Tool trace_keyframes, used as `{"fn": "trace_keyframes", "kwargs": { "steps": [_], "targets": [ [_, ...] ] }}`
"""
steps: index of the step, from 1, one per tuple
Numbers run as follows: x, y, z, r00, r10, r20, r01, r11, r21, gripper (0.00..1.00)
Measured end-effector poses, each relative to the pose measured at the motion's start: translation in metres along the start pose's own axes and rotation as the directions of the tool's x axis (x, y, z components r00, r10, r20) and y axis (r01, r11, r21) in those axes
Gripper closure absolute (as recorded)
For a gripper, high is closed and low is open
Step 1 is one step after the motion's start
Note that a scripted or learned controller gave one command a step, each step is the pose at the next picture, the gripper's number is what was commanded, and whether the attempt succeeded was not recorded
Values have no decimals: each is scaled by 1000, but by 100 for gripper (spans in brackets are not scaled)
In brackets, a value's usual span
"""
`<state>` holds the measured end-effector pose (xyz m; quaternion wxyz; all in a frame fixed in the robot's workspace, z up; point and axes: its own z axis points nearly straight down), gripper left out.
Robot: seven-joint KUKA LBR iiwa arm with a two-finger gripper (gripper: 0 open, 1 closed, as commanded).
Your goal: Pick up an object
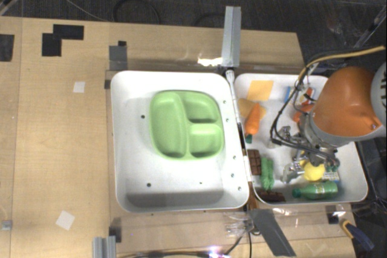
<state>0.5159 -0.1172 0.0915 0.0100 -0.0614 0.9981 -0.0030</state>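
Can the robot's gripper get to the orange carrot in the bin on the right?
Probably yes. The carrot lies uncovered near the left wall of the right bin, with free space above it. The gripper sits lower in the same bin, beside a yellow lemon.

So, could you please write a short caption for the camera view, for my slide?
KUKA arm's gripper reaches into the right bin above a yellow object; a green divided tray sits in the left bin.

The arm (347, 103) covered much of the right bin (361, 187) above the gripper (305, 169), whose fingers could not be made out. A yellow object (313, 173) there stayed partly hidden.
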Motion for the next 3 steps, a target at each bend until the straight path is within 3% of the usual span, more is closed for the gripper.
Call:
{"fn": "trace_keyframes", "kwargs": {
  "steps": [1, 2, 3],
  "targets": [
    [-70, -26, 3, 984, -180, -5, 180, 984, -6, 0],
    [-57, 14, 2, 993, -119, -3, 119, 993, -5, 0],
    [-111, -26, -4, 934, -356, -4, 356, 934, -8, 0]
  ]
}}
